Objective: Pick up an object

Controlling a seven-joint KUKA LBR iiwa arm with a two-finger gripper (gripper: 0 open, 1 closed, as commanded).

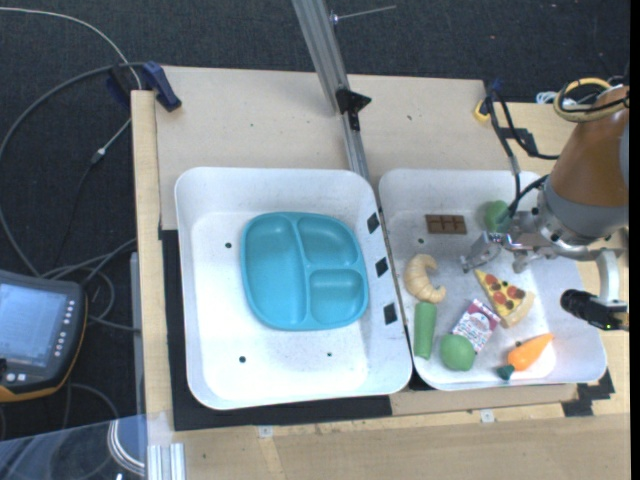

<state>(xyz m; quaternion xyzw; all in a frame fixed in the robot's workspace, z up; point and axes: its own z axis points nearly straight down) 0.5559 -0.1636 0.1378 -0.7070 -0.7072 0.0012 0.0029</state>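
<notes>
The right bin (400, 193) holds several toy foods: a brown chocolate bar (445, 224), a green piece (494, 213), a croissant (425, 277), a pizza slice (503, 296), a pink box (477, 324), a green cucumber (425, 328), a green round fruit (457, 352) and an orange carrot (528, 353). My gripper (483, 251) hangs over the middle right of this bin, just above the pizza slice's tip and below the green piece. It looks open, with nothing between its fingers.
The left bin (200, 268) holds a blue divided plate (305, 270). A metal pole (330, 58) slants down to the gap between the bins. The arm (590, 168) comes in over the right bin's right rim. Cables lie left of the bench.
</notes>
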